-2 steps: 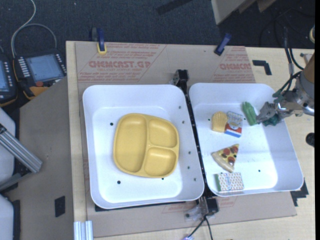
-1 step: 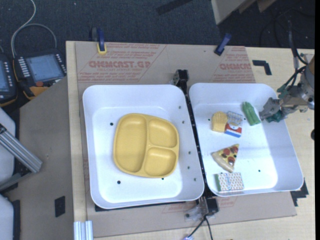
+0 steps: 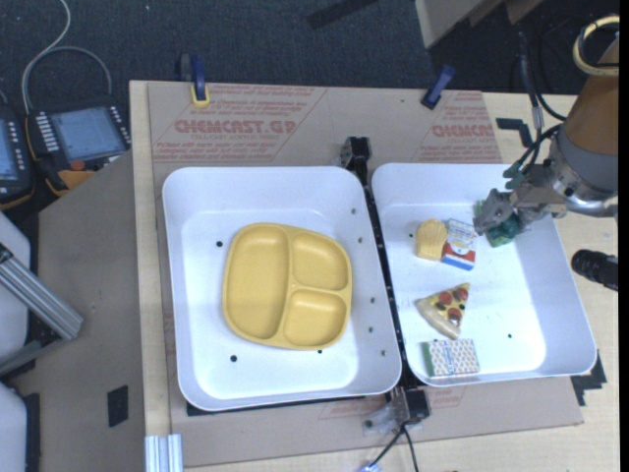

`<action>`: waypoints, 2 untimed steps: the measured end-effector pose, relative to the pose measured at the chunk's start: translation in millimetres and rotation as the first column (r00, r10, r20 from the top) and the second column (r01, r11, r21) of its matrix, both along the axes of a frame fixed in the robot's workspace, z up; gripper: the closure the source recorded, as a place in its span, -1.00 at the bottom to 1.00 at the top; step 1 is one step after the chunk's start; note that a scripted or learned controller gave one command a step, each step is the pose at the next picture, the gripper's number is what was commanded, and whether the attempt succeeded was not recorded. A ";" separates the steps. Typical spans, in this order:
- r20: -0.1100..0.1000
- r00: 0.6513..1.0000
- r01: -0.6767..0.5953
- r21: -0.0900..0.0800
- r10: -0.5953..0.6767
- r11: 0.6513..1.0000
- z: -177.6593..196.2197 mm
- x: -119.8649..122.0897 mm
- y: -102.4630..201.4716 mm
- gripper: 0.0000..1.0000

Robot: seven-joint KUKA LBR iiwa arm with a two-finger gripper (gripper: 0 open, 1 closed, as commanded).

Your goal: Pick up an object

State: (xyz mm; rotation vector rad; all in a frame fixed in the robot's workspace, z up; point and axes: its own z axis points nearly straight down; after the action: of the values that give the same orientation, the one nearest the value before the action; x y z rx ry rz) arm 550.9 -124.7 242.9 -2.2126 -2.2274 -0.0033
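My gripper hangs over the upper part of the right bin, just right of the toys. A small dark green thing shows at its tip; whether it is gripped is unclear. Left of the gripper lie a yellow toy food piece and a small red, white and blue carton, touching each other. A toy pizza slice lies lower in the bin. A small printed box rests near the bin's front edge.
The left bin holds a yellow three-compartment plate. A black divider runs between the two bins. Bare white floor lies along the right bin's right side. Cables and a pendant lie off the bench at left.
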 end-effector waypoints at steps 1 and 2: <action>-0.003 1.000 0.001 0.000 -0.001 1.000 -12.0 0.1 53.5 1.00; -0.004 1.000 0.001 0.000 -0.001 1.000 -22.6 -10.9 102.3 1.00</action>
State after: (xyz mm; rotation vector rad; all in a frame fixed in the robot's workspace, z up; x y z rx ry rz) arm 540.0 -22.4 220.4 -2.2124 -2.2240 0.0006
